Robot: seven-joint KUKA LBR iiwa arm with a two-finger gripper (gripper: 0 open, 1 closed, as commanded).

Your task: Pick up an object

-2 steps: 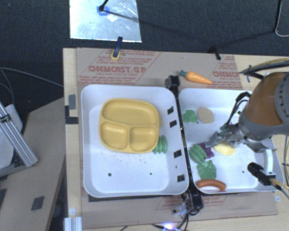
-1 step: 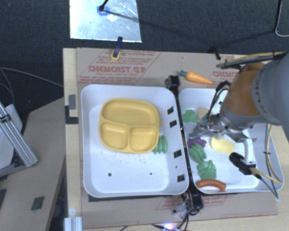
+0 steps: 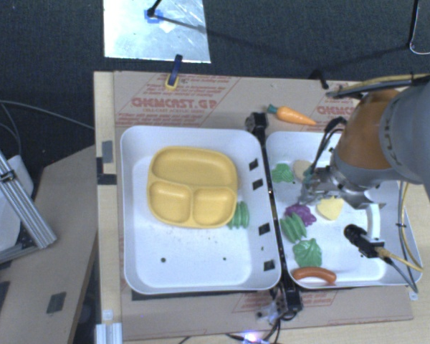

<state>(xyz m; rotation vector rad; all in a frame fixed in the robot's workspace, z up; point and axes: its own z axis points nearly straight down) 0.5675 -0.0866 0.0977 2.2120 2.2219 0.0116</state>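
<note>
My gripper [image 3: 313,191] hangs low over the left part of the right bin [image 3: 387,272], with the grey arm and its orange band coming in from the right. Toy foods lie around it. Just below its tip is a purple grape bunch [image 3: 299,214], and a pale yellow piece [image 3: 331,208] lies to its right. A light green leafy piece [image 3: 282,172] and a cream piece [image 3: 302,168] sit to its upper left. Further forward lie a green ridged piece [image 3: 292,228], a green leaf [image 3: 309,251] and a red sausage [image 3: 314,275].
The left bin [image 3: 140,264] holds a yellow divided plate [image 3: 192,186] with a small green piece [image 3: 238,216] beside it. An orange carrot [image 3: 292,115] lies on the cardboard behind the bins. A black divider with clips runs between the two bins.
</note>
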